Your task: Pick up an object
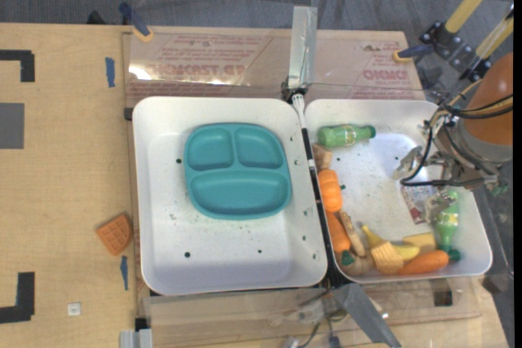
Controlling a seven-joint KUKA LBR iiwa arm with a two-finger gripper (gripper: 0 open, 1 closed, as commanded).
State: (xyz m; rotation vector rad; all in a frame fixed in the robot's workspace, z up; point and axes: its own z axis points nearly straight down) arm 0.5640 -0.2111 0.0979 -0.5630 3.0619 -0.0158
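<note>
**Arm low over the cluttered right bin**

Over the right bin (383, 106), the gripper (436, 196) hangs near that bin's right wall, above a flat printed packet (416, 204) and a small green bottle (447, 226); cables and the wrist hide its tips, so how far it is spread, and whether it has anything, cannot be told. Nearest candidates lie just below it; the packet looks thin, light and probably slick, lying flat, so it would be hard to pinch except at a raised edge; the small green bottle looks rigid, light and round, best taken across its body. Further choices crowd the bin's near edge: an orange carrot (424, 262), a yellow piece (418, 240) and a tan piece (387, 258), all seemingly hard plastic toys; a larger green bottle (347, 134) lies at the far side, apart from the rest. Left of these, the left bin (163, 257) carries a teal divided plate (237, 170).
</note>
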